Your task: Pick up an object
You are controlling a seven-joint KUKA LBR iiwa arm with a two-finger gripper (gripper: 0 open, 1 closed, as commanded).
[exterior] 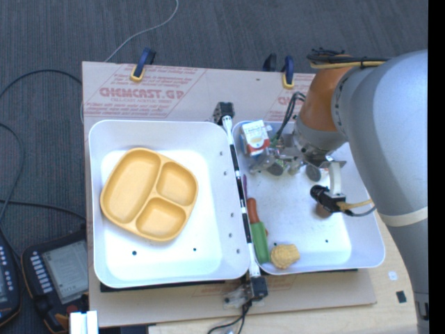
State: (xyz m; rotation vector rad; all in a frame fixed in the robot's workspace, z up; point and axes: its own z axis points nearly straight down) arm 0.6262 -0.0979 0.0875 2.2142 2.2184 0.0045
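Approach step: my end effector (268, 160) low by small carton (255, 136) just beyond; grip state unclear. Next: confirm contact.

Dark grey carpet (62, 26) under wooden bench (104, 75).

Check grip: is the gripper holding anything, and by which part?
Cannot be told. The gripper sits low in the right bin, next to a small carton, but no object shows between its fingers.
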